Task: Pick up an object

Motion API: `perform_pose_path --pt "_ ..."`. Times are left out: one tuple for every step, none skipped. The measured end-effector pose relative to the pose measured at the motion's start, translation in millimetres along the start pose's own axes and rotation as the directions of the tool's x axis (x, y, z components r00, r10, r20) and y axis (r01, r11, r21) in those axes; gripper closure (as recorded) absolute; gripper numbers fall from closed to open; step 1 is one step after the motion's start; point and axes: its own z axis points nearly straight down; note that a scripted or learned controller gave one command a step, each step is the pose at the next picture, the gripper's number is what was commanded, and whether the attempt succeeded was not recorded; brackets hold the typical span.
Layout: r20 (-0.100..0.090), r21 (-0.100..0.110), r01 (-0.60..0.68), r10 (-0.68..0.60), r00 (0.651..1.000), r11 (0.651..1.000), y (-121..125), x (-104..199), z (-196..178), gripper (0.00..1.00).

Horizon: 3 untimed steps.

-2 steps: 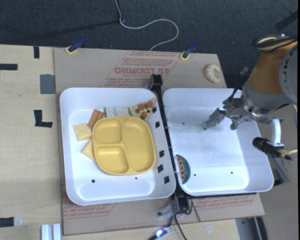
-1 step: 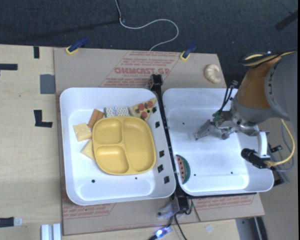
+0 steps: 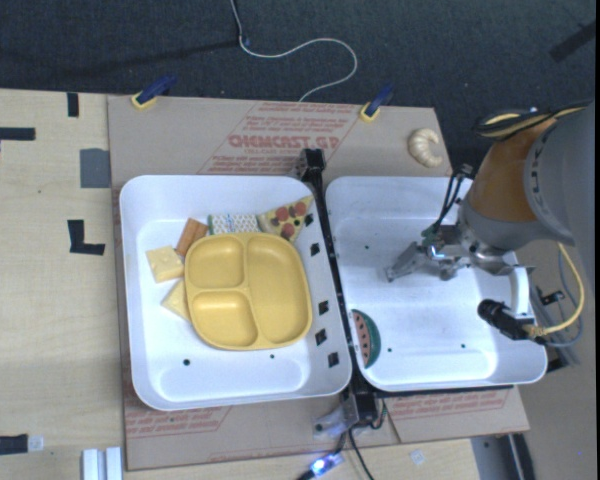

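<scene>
My gripper (image 3: 390, 273) hangs low over the middle of the right bin (image 3: 500, 368), pointing left. Its fingers meet at a tip and look shut, with nothing between them. A watermelon slice (image 3: 365, 336) lies against that bin's left wall, below and left of the gripper and apart from it. In the left bin (image 3: 145, 368) a yellow divided plate (image 3: 248, 290) sits at the centre. A pizza slice (image 3: 288, 218), a patterned piece (image 3: 230, 224), a brown piece (image 3: 190, 235) and pale cracker squares (image 3: 165, 264) lie around the plate's top and left edges.
The bins rest on a cardboard sheet (image 3: 270, 138) held by clamps (image 3: 155, 90) at its far corners. A beige lump (image 3: 427, 146) lies on the cardboard behind the right bin. A white cable (image 3: 300, 53) loops across the dark floor beyond.
</scene>
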Motion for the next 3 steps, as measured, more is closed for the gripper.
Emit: perform_pose_path --pt "0.001 -0.002 0.000 0.000 1.000 1.000 0.7 0.1 -11.2 1.00" --pt "-0.001 -0.004 -0.001 0.001 1.000 1.000 1.5 -1.2 -53.4 1.00" --pt "-0.001 -0.005 -0.001 0.001 1.000 1.000 7.3 -5.1 -98.0 1.00"
